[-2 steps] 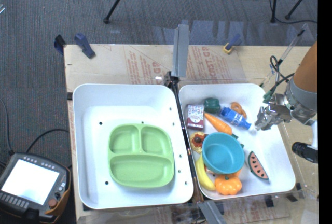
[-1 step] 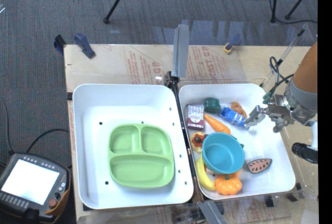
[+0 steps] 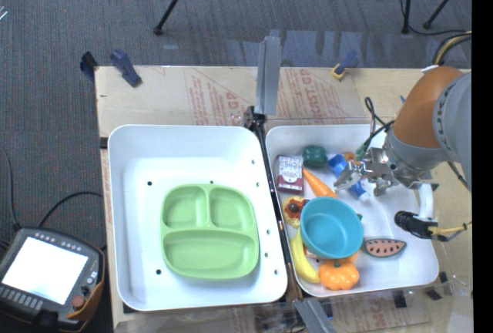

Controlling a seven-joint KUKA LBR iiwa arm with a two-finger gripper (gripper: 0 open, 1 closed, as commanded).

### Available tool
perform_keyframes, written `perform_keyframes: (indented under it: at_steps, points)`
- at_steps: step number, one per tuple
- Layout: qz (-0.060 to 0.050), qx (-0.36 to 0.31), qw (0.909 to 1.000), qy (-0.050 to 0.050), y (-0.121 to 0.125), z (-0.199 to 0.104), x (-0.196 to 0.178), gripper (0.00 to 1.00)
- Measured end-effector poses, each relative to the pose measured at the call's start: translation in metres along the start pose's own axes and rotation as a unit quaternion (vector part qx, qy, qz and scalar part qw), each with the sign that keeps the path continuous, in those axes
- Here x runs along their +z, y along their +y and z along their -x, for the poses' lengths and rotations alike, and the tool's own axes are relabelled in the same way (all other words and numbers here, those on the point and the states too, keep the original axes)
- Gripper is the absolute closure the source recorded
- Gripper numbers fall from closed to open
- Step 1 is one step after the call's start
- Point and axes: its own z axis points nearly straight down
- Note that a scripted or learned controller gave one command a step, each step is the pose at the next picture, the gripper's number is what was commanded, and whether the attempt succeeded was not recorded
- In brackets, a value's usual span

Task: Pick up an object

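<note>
Grey carpet and tripod legs ring a cardboard-topped bench, and your left bin (image 3: 127, 169) holds just a green divided plate (image 3: 209, 231) (loads of bare white around it). Moving right, the right bin (image 3: 427, 266) is packed: red carton (image 3: 290, 173), carrot (image 3: 317, 183), banana (image 3: 303, 258), blue bowl (image 3: 331, 227), orange pumpkin (image 3: 339, 275), watermelon slice (image 3: 384, 247). Your gripper (image 3: 368, 177) hovers low by the small blue pieces (image 3: 337, 163) near the bin's back wall; I can't tell whether it's spread or pinched, and nothing's visibly held. Looks like you're still at the reach-in stage. Next you'd want a clean descent onto one piece, minding the bowl rim close by.
</note>
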Motion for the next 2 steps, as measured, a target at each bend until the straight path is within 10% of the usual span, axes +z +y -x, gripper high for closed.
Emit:
perform_keyframes:
  at_steps: [1, 2]
  points:
    - [0.001, -0.07, 0.9975, -0.001, 0.007, -0.0195, -0.0033, 0.0]
    - [0.0, -0.07, 0.9975, -0.001, 0.0068, -0.019, -0.0126, 1.0]
